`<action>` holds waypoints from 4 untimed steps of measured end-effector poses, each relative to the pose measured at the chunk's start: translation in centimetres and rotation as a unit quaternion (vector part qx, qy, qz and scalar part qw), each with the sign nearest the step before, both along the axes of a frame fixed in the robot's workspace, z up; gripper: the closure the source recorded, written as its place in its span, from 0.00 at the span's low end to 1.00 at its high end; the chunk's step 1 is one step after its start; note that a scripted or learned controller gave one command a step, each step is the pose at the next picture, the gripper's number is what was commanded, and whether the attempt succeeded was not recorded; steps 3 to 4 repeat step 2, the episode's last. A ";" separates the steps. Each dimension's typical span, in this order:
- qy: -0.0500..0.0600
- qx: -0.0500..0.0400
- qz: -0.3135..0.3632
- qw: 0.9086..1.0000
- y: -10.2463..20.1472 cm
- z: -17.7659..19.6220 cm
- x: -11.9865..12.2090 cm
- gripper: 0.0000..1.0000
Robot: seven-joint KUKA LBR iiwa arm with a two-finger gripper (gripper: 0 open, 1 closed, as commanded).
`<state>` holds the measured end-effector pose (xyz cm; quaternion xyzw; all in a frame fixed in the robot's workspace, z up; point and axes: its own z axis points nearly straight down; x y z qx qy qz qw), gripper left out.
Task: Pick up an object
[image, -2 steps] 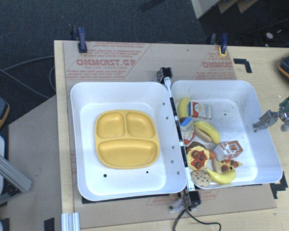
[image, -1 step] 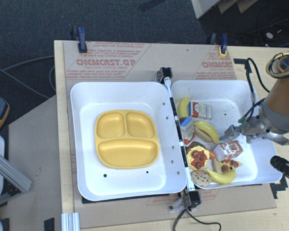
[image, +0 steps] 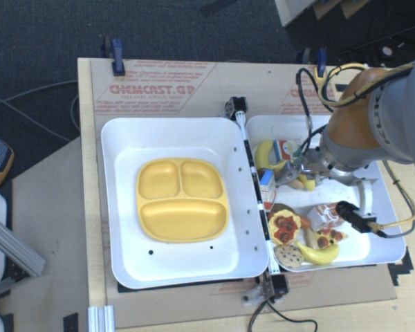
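My gripper (image: 295, 173) reaches down into the right bin (image: 384, 251) from the right, low over a pile of toy food. Its tips sit next to a yellow banana (image: 264, 155) and a small blue block (image: 265, 179) near the bin's left wall. In front of it lie a pizza slice (image: 285, 226), a cookie (image: 288, 256), a second banana (image: 320, 252) and a white-and-red wrapped item (image: 326, 216). Nothing can be made out between the fingers; the wrist hides them.
The left bin (image: 124, 254) holds a yellow divided plate (image: 182, 200). A black clamp rail (image: 250, 178) runs between the two bins. Cables (image: 311, 88) loop above the right bin's far edge, and blue clamps (image: 115, 52) stand on the bench's back edge.
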<state>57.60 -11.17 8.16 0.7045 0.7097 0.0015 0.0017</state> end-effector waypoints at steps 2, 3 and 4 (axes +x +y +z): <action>-0.004 0.002 0.003 1.000 10.1 10.9 2.8 1.00; -0.004 0.002 0.003 1.000 10.1 10.9 2.8 1.00; -0.004 0.002 0.003 1.000 10.1 10.9 2.8 1.00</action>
